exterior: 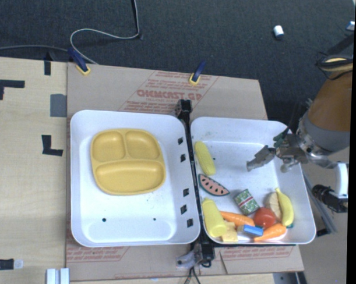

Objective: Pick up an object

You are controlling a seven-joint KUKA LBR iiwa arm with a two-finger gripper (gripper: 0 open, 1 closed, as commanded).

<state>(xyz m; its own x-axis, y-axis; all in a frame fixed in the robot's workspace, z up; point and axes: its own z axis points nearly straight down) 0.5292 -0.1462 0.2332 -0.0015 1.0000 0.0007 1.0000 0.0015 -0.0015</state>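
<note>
Camera view looks down on two white bins side by side on a cardboard-covered surface (226,90). Left bin (83,182) holds a yellow divided plate (128,161). Right bin (248,132) holds toy food: a corn cob (205,158) near its left wall, a watermelon slice (213,186) below that, and a heap at the near edge with a yellow piece (213,219), a carrot (239,218), a small blue piece (252,230), a green can (245,201), a tomato (265,217) and a banana (285,207). From the right, the arm (333,115) reaches over the right bin. Its claw (271,157) hangs above the bin's bare upper floor, apart from the food, with fingers (258,159) spread apart and nothing between them.
</note>
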